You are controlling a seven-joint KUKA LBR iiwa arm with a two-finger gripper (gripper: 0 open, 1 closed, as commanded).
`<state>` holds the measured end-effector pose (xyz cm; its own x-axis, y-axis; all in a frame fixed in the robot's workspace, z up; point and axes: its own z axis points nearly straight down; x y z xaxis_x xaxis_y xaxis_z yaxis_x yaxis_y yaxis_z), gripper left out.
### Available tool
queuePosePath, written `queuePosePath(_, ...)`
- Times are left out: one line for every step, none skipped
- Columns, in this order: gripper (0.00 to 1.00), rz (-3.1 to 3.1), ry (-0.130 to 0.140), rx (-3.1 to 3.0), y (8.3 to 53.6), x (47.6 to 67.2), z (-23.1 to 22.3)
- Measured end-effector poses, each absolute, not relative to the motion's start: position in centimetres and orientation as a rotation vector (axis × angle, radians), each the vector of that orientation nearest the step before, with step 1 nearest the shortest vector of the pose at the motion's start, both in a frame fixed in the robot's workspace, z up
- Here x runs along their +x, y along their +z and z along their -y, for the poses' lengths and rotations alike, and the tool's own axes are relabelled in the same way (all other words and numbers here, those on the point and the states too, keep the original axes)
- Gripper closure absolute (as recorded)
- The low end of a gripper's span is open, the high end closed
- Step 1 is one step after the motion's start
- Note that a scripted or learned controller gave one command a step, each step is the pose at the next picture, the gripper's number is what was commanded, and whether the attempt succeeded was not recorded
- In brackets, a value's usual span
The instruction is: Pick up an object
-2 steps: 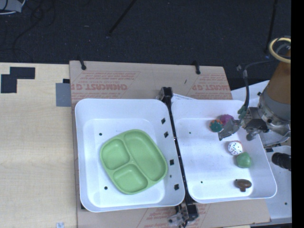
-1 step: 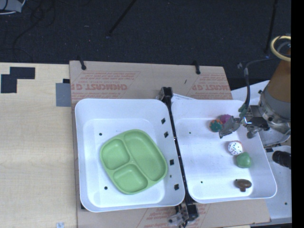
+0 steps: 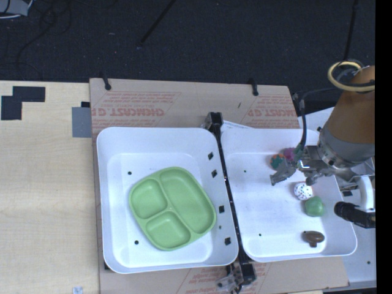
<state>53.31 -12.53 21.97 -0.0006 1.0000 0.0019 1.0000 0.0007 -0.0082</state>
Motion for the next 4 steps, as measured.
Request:
queuePosePath(0.0,2.215,0.008,-2.215,15.5,53.2,12.7)
queuePosePath(0.0,2.215,0.006,-2.217,11.0,53.5,13.0)
queuePosePath(1.0,2.21,0.005,-2.225,12.2,53.5,13.1)
queuePosePath(1.0,2.22,-0.003,-2.227,18.4,53.2,13.3)
